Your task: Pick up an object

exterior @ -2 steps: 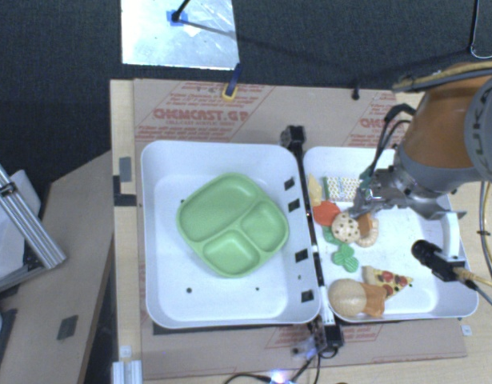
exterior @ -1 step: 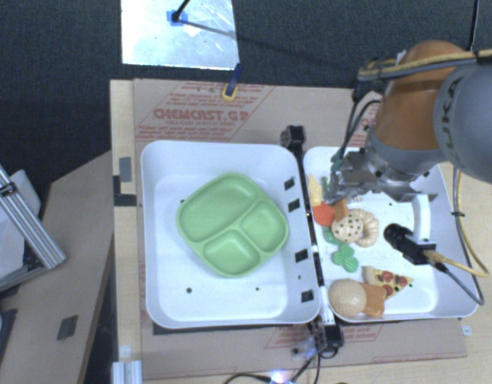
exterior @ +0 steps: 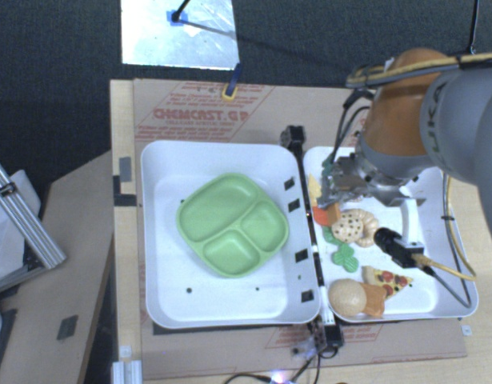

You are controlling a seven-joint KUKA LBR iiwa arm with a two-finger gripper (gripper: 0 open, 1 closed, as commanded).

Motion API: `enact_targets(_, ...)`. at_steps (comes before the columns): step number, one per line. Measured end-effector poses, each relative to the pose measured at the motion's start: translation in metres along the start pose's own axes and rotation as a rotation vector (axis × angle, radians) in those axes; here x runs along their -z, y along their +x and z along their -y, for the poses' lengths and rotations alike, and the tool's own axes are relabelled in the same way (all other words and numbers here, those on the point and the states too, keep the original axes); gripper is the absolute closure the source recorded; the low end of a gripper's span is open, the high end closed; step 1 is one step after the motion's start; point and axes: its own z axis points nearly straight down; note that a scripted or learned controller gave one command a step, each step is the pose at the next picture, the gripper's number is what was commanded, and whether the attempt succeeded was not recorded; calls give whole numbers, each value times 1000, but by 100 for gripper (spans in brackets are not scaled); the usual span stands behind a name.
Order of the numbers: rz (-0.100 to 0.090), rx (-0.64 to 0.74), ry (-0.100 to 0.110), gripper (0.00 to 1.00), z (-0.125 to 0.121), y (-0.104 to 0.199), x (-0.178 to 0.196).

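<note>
My gripper (exterior: 335, 189) is down in the right bin (exterior: 438, 298), near its left wall. Fingers hidden under my wrist; cannot tell how far apart they are or whether they grip anything. Just below them lies an orange-red toy piece (exterior: 326, 214), touching a chocolate-chip cookie (exterior: 352, 226). Further down: green clover-shaped piece (exterior: 346, 257), pizza slice (exterior: 388, 279), bread roll (exterior: 348, 296). Left bin (exterior: 162, 294) holds a green divided plate (exterior: 232, 225), flat, three compartments up.

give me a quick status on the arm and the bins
Gripper low over right bin, grip unclear. Toy foods beneath: cookie, pizza slice, bun. Green plate in left bin.
</note>
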Motion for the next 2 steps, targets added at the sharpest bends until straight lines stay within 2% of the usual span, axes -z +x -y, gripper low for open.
enact_targets(2,0,0,-2,100,-5,5,6)
